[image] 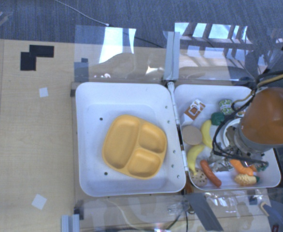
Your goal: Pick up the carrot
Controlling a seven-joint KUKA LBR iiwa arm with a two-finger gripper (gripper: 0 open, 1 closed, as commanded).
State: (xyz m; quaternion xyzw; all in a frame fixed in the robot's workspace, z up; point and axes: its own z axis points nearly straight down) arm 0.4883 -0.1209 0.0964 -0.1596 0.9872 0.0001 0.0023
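The carrot [242,167] is a small orange piece lying near the front right of the right bin [275,177]. The grey arm with its orange band [269,116] reaches in from the right and hangs over that bin. My gripper [230,162] is low in the bin, right beside the carrot's left end and partly over it. The wrist and its cables hide the contact, so I cannot see whether the carrot is held.
Around the gripper in the right bin lie a red sausage [211,173], a cookie [198,178], two bananas [195,156], a tan disc [191,135], a cracker box [194,109], green items [224,105] and a yellow-brown piece [246,180]. The left bin [88,129] holds a yellow divided plate [116,144].
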